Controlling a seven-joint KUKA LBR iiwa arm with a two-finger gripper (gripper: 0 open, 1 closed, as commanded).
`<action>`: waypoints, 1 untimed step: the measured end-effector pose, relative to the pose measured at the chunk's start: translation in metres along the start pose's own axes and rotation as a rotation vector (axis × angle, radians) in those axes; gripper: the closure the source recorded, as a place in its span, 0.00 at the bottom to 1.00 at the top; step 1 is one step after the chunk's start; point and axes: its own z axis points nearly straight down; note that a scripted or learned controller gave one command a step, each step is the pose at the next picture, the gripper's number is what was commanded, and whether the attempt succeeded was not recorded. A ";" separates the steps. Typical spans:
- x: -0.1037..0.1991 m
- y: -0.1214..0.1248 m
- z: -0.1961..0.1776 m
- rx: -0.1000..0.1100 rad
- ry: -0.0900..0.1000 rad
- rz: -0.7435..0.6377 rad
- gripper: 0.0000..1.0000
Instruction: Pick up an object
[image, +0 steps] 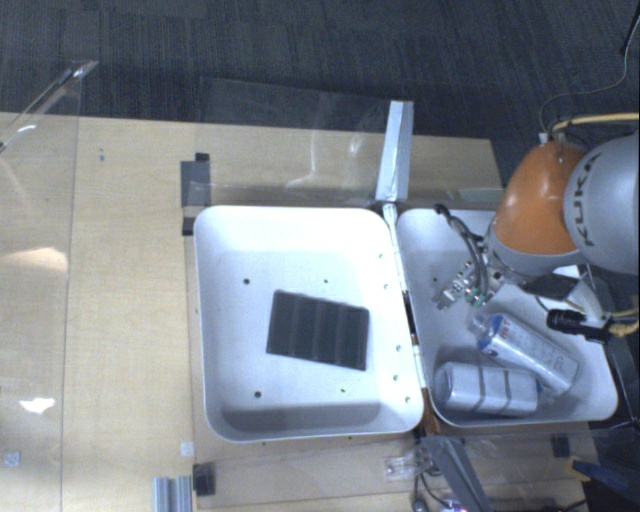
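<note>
Silver tube (525, 347) w/ blue end lies slanted in the right bin (425, 300), a grey can (488, 389) on its side just below it near the front wall, gripper (462, 288) low over the bin floor just up-left of the tube, a dark ribbed pad (318, 329) flat in the left bin (215, 300).

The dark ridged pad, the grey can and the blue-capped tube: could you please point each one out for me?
dark ridged pad (318, 327): camera view, middle of its top face.
grey can (487, 389): camera view, middle of its side.
blue-capped tube (530, 348): camera view, middle of its silver body.
</note>
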 end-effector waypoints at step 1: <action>0.040 -0.006 -0.097 0.002 0.006 -0.137 1.00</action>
